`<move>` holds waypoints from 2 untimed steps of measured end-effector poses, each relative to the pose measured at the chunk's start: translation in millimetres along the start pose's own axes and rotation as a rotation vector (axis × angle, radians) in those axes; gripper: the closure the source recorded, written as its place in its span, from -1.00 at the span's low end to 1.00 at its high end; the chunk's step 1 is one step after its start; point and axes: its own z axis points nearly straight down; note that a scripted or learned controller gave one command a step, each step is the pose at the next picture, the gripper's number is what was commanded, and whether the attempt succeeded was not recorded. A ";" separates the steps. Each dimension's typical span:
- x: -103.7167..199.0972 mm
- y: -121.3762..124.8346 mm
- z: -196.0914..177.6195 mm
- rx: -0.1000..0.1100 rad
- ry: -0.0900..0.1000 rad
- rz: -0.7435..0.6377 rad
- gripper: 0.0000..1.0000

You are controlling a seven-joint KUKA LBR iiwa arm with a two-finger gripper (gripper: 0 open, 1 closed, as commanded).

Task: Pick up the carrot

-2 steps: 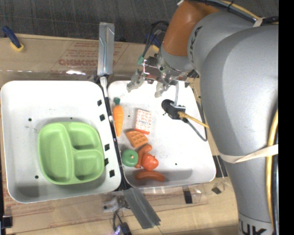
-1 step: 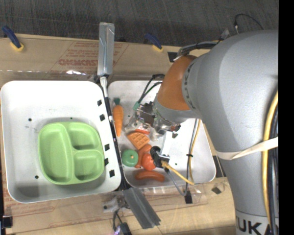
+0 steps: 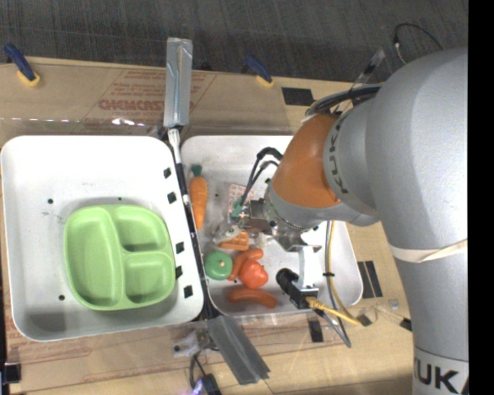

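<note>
The carrot (image 3: 198, 201), orange with a green top, lies lengthwise along the left wall of the right bin (image 3: 222, 149), tip toward the front. My gripper (image 3: 244, 218) hangs low in the middle of that bin, a short way to the right of the carrot and apart from it. It sits just above a small orange piece (image 3: 234, 241). The arm's wrist covers the bin's right half.
In the right bin, in front of the gripper, lie a green round item (image 3: 218, 264), a red-orange vegetable (image 3: 252, 273) and a red sausage-shaped item (image 3: 251, 297). The left bin (image 3: 33, 179) holds a green divided plate (image 3: 119, 256).
</note>
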 end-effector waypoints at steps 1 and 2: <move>-0.2 0.0 0.0 0.000 0.000 0.001 -1.00; 0.3 -0.3 -8.9 0.003 0.000 -0.003 1.00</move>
